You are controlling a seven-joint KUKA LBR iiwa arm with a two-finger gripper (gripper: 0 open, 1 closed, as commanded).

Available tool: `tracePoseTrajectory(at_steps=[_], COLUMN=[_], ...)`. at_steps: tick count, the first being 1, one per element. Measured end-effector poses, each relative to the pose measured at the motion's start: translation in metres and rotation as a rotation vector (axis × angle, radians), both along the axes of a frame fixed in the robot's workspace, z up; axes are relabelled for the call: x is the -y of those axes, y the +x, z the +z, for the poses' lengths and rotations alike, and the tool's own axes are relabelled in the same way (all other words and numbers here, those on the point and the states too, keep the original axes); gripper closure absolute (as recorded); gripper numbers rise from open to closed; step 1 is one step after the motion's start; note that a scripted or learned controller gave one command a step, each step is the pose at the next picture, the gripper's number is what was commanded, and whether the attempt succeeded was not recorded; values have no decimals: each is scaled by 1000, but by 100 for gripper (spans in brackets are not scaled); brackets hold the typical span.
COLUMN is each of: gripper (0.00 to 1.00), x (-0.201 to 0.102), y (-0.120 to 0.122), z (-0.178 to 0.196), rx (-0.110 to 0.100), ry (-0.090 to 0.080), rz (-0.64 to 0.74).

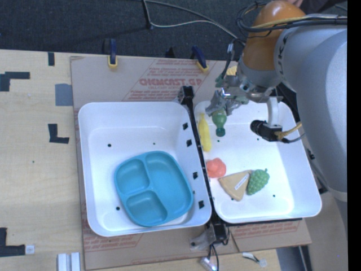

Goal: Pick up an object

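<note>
Gripper fingers pinch a small green toy at its top, over the right bin; toy looks light, stiff, likely slippery plastic.

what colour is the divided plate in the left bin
Light blue: the divided plate shows plainly in the camera view, lying in the left bin.

Only readable text: red print on the brown cardboard sheet under the two bins, just left of the claw and slightly farther back. Large line looks like "CHEMCAST G.P." or close; last characters uncertain. Smaller red lines above and below it, running diagonally, too blurred to read. No legible labels, numbers or brands on anything else.
</note>
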State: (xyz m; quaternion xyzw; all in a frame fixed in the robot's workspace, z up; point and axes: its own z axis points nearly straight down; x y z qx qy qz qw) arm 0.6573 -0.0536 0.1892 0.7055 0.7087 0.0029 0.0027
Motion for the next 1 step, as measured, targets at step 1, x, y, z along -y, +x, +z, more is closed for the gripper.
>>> tracePoseTrajectory(at_steps=[1], gripper=[100], x=[-87], y=[4], z=[51], rx=[-4], ry=[1], rz=[2])
